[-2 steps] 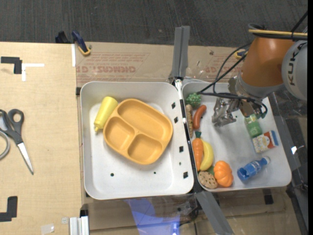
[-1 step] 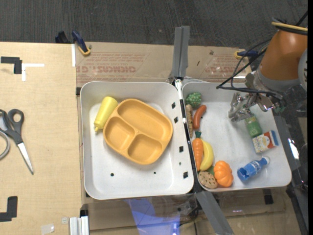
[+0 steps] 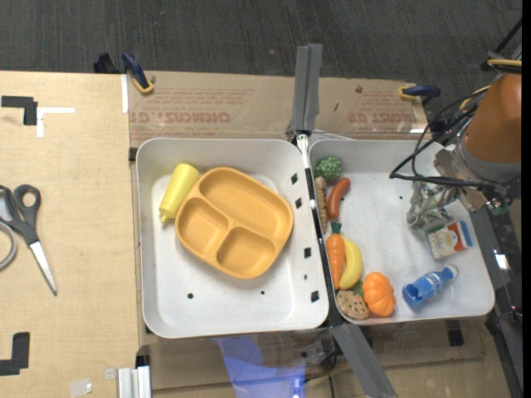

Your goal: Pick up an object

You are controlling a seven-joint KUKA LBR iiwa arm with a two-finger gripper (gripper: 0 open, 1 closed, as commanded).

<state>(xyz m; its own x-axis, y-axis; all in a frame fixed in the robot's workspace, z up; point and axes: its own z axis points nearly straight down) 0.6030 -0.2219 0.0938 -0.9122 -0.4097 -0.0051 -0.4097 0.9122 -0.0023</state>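
Observation:
My gripper (image 3: 426, 215) hangs over the right part of the right bin (image 3: 390, 181), with the orange-banded wrist above it at the view's right edge. Just right of and below it lies a small carton (image 3: 449, 240) with a green and red label, touching or nearly touching the gripper. A blue bottle (image 3: 429, 286) lies on its side nearer the front edge. Along the bin's left wall sit a green broccoli (image 3: 329, 167), a red sausage (image 3: 336, 196), a carrot (image 3: 335, 258), a banana (image 3: 353, 263), an orange pumpkin (image 3: 378, 293) and a cookie (image 3: 353, 306).
The left bin (image 3: 166, 297) holds an orange divided plate (image 3: 232, 221) and a yellow bottle (image 3: 177, 191). Scissors (image 3: 31, 232) lie on the bench at far left. Black cables (image 3: 436, 139) trail beside the wrist. A divider (image 3: 315, 222) separates the bins.

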